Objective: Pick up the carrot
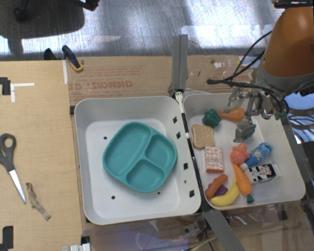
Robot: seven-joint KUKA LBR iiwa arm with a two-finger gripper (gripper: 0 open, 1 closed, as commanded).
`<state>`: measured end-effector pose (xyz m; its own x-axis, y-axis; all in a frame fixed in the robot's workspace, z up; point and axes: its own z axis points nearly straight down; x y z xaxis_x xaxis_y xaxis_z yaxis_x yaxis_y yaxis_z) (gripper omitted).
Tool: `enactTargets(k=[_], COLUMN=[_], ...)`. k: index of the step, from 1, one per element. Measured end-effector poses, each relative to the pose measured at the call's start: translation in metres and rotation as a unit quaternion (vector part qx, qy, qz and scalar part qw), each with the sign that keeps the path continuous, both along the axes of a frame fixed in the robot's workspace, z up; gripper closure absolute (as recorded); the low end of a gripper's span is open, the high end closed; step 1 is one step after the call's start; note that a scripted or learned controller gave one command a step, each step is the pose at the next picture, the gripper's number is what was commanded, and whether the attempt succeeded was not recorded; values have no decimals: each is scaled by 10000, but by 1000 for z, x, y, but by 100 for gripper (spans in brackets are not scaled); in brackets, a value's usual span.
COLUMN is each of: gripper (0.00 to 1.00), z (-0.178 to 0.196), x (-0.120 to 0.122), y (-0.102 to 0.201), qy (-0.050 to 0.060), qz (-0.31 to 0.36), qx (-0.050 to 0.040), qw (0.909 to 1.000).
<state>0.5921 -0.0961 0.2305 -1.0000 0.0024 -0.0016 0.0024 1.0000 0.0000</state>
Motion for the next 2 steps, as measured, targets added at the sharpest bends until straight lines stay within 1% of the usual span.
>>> enactTargets(k=[1, 2], gripper=[0, 100], z=[-132, -121], x=[-54, -51], y=[-5, -5], qy=[-57, -97], qz=[-263, -251], qx=[-8, -16], qw=[9996, 9996])
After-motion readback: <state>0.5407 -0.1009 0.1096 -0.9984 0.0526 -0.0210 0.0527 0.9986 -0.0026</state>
